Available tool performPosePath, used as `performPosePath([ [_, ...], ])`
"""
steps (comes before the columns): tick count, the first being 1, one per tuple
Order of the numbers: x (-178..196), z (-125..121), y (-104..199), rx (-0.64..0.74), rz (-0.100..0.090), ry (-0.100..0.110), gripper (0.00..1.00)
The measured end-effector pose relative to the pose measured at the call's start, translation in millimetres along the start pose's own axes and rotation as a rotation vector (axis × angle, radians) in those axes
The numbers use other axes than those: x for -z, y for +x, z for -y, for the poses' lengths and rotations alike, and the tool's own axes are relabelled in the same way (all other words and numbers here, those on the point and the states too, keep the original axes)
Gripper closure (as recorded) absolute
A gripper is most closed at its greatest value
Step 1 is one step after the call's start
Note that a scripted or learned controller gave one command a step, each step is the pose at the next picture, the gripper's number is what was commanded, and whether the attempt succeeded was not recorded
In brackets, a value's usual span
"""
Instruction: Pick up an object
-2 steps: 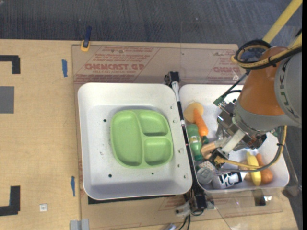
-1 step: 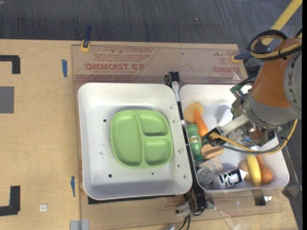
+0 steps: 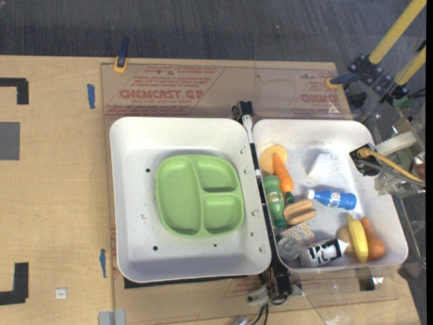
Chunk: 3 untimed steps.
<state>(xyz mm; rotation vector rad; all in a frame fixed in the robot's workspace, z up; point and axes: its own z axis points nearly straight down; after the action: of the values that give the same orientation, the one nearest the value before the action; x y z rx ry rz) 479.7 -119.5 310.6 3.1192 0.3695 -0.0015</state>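
Observation:
The right white bin holds several small things. An orange carrot leans against a green bottle along the left wall. A tan bread roll lies beside them, and a blue-and-white bottle rests in the middle. A yellow banana and a brown-orange fruit sit at the front right. At the front lies a black-and-white can. My gripper hangs over the bin's right rim, apart from all of these.
The left white bin carries a green divided plate. A yellow-orange round piece and a pale whitish object lie at the back of the right bin. A grey meshed item sits near the can. Clamps and yellow bars stand at the upper right.

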Motion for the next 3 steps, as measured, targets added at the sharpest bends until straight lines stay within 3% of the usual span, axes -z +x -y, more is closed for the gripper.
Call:
performPosePath([
  [1, -0.8, 1.4, 0.5, 0.002, 0.002, 0.002, 0.0],
  [2, -158.8, 19.2, 16.5, 0.025, 0.015, 0.011, 0.0],
  [3, -210.4, 18.6, 24.9, 0.092, -0.003, 0.001, 0.0],
])
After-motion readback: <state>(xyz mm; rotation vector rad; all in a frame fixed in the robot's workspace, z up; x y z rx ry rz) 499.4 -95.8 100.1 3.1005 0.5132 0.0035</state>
